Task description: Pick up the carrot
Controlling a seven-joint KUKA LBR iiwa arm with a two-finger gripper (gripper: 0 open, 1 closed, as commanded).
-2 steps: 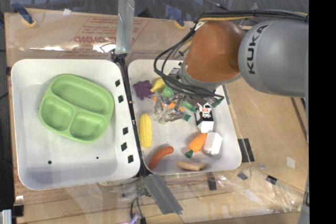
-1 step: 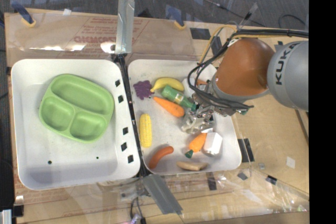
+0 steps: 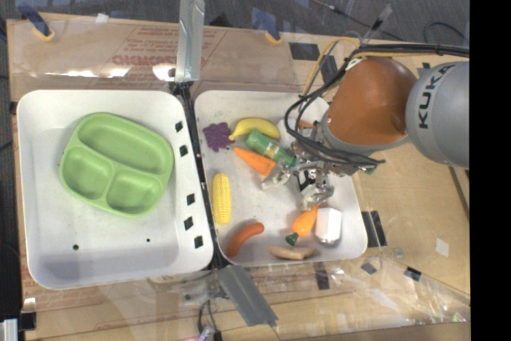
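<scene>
In the right bin [image 3: 351, 245] a long orange carrot [image 3: 254, 161] lies tilted near the middle, its thick end close to a green item [image 3: 262, 144]. A shorter orange piece with a green stem [image 3: 303, 222] lies nearer the front. My gripper [image 3: 297, 182] hangs low over the bin just right of the long carrot, below the orange wrist band [image 3: 367, 104]. Its metal fingers [image 3: 274, 176] stand apart and open, with nothing between them. The left finger sits right by the carrot's near end.
The right bin also holds a yellow banana [image 3: 255, 126], purple grapes [image 3: 215, 136], a corn cob [image 3: 221, 198], a red sausage [image 3: 243, 236], a tan piece [image 3: 291, 253] and a white block [image 3: 328, 224]. The left bin [image 3: 36, 172] holds a green divided plate [image 3: 117, 164].
</scene>
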